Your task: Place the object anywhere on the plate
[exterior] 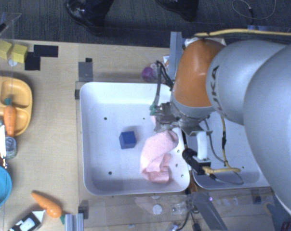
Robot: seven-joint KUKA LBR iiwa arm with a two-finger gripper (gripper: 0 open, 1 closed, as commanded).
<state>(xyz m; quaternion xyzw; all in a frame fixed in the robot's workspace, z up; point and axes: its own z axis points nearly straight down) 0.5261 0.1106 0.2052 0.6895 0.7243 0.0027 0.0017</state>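
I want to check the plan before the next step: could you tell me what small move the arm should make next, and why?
Probably lift a little to show whether anything is held: the gripper sits at the top edge of the pink cloth in the left bin, its grasp hidden by the wrist, and the blue cube lies apart.

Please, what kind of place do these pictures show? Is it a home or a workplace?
Probably a robotics lab, not a home: a grey and orange arm works over a white bin holding a blue cube and pink cloth, toy carrots lie on the bench, and someone stands nearby on carpet.
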